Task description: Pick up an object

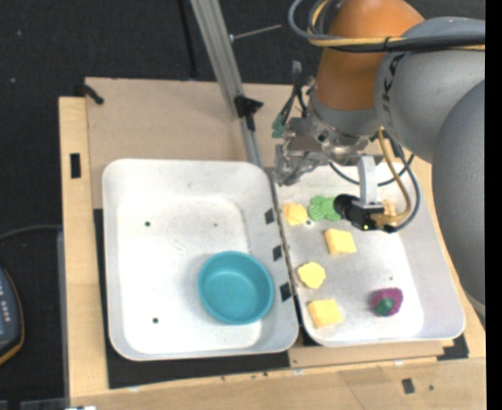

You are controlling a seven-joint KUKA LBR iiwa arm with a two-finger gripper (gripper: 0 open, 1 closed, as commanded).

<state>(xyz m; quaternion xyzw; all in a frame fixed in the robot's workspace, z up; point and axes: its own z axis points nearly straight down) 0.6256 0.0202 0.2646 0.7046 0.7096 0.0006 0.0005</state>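
The right bin [430,306] holds several yellow blocks, among them one at the back left [295,215], one in the middle [340,243] and one at the front [324,313]. A green round piece [323,208] lies beside the back yellow block. A purple and green object [388,301] sits at the front right. My gripper [287,171] hangs over the back left corner of the right bin, just above and behind the back yellow block, and I see nothing held in it.
A teal bowl [236,287] stands in the left bin [140,229], near the divider. A slanted metal pole [225,67] rises behind the bins, close to the gripper. Black cables [366,212] dangle over the back of the right bin.
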